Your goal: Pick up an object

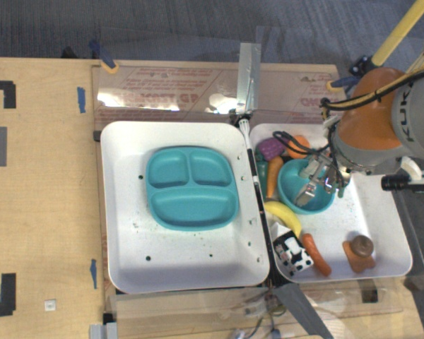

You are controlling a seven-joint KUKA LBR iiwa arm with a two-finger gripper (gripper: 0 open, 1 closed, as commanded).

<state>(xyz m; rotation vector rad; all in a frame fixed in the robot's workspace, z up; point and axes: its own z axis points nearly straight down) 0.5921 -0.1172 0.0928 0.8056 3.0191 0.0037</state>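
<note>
My gripper [315, 186] hangs over the teal bowl [295, 186] in the right bin [389, 217], its metal fingers down inside the bowl. Around the bowl lie a purple item [271, 147], an orange item [297, 144], a small orange and green piece [273, 174], a yellow banana [285, 216], a carrot [316, 254], a black-and-white block [292, 252] and a brown wooden piece [359, 250]. I see nothing between the fingers.
The left bin [120, 210] holds a teal divided plate [191, 187]. A metal divider [248, 83] rises between the bins at the back. The grey arm with its orange band [371, 111] fills the upper right.
</note>
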